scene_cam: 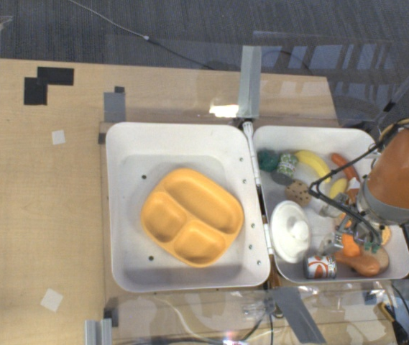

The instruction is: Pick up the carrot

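Arm reaching into right bin (398,268) from right. Gripper (354,237) hovering low over carrot (359,261) at bin's near right corner, beside small can (320,267). Claw state: cannot tell. Approach step; next needs closing, lifting.

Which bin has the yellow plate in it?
The left bin. The yellow plate with three sections lies in its middle. The right bin holds toy food instead.

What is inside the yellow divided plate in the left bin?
The yellow divided plate in the left bin shows three bare compartments with no item inside. What is under it stays covered.
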Robot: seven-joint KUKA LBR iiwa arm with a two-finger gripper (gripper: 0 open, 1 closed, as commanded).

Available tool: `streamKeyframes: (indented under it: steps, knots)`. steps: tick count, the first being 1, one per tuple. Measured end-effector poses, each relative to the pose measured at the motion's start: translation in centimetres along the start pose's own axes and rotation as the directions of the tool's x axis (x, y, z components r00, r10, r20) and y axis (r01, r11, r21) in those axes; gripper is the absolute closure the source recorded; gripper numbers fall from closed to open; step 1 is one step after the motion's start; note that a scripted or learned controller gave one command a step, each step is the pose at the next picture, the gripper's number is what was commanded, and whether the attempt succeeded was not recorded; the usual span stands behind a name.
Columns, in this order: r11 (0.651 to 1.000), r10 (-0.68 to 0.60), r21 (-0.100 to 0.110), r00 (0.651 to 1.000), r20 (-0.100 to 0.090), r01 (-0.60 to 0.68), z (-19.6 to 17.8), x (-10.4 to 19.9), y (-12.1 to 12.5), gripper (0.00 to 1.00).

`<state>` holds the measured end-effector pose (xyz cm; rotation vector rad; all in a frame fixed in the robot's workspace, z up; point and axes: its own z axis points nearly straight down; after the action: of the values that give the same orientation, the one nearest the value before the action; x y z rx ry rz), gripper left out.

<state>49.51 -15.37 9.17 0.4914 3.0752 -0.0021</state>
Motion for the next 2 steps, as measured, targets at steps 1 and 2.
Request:
streamKeyframes:
  steps: [1,2]
  knots:
    - [0.999,0.048,0.002,0.999,-0.006,-0.048,0.0,1.4,3.6,0.00]
    - [0.999,0.043,0.000,0.999,-0.002,-0.043,-1.1,1.2,3.7,1.00]
